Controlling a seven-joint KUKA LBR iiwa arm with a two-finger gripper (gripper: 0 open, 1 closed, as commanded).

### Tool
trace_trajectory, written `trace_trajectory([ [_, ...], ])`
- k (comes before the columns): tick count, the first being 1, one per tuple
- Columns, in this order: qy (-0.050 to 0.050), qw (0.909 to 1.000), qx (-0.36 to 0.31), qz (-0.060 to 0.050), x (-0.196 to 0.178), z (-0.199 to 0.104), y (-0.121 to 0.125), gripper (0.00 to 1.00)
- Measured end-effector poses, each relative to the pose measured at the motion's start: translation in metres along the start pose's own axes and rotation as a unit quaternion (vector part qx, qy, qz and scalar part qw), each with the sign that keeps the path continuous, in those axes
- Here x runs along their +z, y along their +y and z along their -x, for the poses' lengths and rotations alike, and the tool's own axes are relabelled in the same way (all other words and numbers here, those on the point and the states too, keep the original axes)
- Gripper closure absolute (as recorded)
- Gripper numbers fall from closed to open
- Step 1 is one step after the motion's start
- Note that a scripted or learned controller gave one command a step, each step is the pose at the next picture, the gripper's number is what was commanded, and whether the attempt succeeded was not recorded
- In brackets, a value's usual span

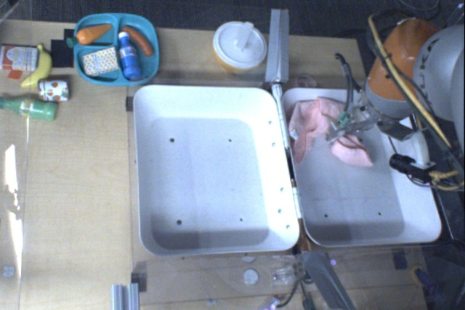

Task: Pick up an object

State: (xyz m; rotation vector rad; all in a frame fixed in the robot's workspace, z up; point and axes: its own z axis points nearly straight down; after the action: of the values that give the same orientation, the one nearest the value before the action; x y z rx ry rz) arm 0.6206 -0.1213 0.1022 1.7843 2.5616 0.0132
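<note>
Robot arm reaching into the right of two white bins.
The left bin sits beside the right bin, where a crumpled pink cloth lies at the far end. The gripper rests on it; whether its fingers are apart or together cannot be told.

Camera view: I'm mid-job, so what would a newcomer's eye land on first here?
First the pink cloth, crumpled in the upper left of the right bin, with the claw down on it. Next, the blue divided tray of toy food on the bench's upper left, and the white-lidded cup above the left bin.
</note>
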Motion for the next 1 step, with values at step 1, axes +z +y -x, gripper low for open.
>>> trace_trajectory([
  [1,0.001,0.9902,0.140,0.000,0.0083,-0.0455,-0.0547,1.00],
])
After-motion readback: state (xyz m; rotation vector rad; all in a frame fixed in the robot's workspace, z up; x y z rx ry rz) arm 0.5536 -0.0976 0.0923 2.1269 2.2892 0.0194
